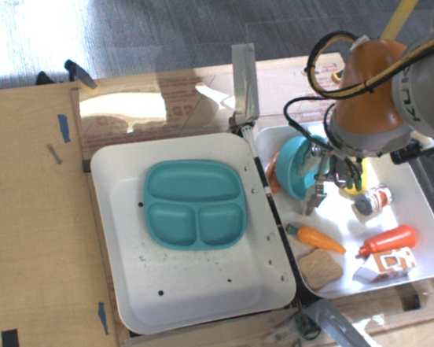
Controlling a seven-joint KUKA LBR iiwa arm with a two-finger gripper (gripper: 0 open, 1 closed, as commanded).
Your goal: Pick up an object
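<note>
i've got the hand (323,186) down in the right bin (433,216), hanging over the teal bowl (294,168) at its left wall. whether it's wide or narrow, i cannot tell from up here. nothing looks lifted yet, so i judge the pick is not done. carrot (317,238), red bottle (387,241), small can (370,202) and bread slice (321,268) lie loose. left bin (123,244) carries a teal divided plate (194,203). labels too blurred to read.
</note>
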